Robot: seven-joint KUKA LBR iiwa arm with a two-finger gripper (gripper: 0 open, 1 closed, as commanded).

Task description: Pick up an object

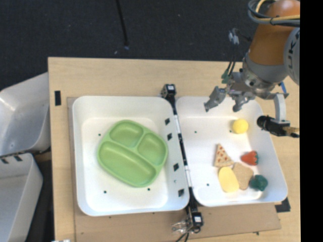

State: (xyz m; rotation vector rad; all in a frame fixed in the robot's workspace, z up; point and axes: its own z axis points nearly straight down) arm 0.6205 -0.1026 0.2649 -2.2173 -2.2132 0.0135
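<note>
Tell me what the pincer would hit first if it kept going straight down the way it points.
Probably the bare floor of the right bin. The pincer hangs over the bin's far end, with the yellow ball off to one side; depth is hard to judge.

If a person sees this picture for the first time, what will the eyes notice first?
Probably the green divided plate, alone in the left bin. Next, the orange-banded arm at the upper right, its claw hanging open over the right bin. Small toy foods, such as a yellow ball, cluster on that bin's right side.
</note>
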